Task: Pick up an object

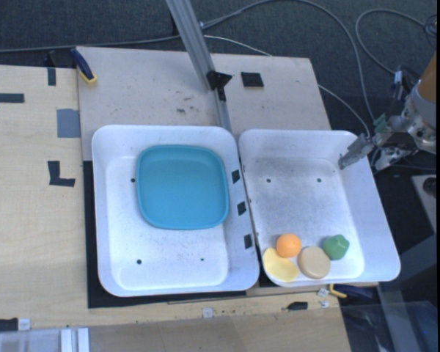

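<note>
Dark carpet floor (95, 9) with looping cables (293, 9) lies behind the pale wooden bench (29, 189).

Left bin (110, 196): one plate (182, 186), central, toward the far wall. Right bin (367, 196): four small items clustered along the near edge (ball (288, 245), disc (279, 266), puck (314, 262), lump (336, 246) rightmost).

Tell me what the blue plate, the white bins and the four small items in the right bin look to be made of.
Blue plate: likely plastic, smooth matte, even colour. White bins: thin moulded plastic, judging by rounded rims, speckled with dirt. Orange ball, yellow piece, tan disc and green piece: probably plastic or foam toy food; too small to tell which.
</note>
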Robot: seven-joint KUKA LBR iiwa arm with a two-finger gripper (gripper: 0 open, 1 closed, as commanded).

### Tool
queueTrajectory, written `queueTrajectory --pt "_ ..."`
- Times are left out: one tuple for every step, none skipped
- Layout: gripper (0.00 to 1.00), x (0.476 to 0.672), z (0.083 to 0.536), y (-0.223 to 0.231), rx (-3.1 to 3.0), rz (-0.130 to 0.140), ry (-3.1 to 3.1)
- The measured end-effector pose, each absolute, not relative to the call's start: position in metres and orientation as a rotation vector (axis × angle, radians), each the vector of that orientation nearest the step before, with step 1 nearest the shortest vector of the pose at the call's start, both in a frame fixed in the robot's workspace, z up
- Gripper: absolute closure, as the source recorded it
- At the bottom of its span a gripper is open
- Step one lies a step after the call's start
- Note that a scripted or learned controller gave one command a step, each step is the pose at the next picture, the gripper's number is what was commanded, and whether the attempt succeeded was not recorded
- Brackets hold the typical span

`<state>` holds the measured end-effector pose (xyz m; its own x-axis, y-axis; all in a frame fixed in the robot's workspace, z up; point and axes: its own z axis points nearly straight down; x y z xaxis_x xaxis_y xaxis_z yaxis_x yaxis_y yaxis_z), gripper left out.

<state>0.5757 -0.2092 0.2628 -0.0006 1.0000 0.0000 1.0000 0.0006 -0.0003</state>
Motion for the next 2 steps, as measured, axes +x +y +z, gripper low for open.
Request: queueTrajectory --pt "0.00 0.576 0.219 -0.204 -2.218 0.003 -2.220" --pt "0.00 0.576 0.177 -0.202 -2.218 0.003 -2.220"
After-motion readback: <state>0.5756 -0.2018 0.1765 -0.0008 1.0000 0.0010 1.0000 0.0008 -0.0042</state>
